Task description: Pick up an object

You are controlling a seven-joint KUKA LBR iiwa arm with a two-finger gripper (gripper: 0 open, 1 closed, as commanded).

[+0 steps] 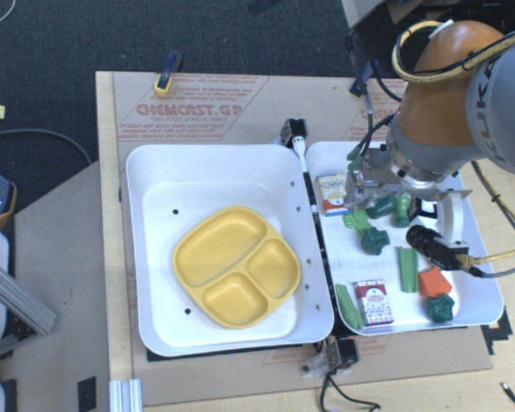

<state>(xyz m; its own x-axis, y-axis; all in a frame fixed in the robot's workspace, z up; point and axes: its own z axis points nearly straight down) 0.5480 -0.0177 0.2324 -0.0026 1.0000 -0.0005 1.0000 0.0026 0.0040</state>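
Observation:
My gripper (369, 189) hangs low over the back of the right bin (481, 303), under the orange-banded wrist. Just below and right of it lie dark green pieces (389, 208), partly covered by the arm. A light green piece (355, 221) and a dark green lump (374, 240) sit a little nearer the front. A small white card box (331, 192) lies to the gripper's left by the bin wall. Further forward are a green block (407, 268), an orange block (433, 281), a dark green floret (441, 308), a red-and-white box (373, 304) and a green stick (347, 305).
The left bin (154, 178) holds a yellow divided plate (237, 266). A black cable and connector (431, 244) cross the right bin's right side. A black clip (293, 132) sits at the back between the bins.

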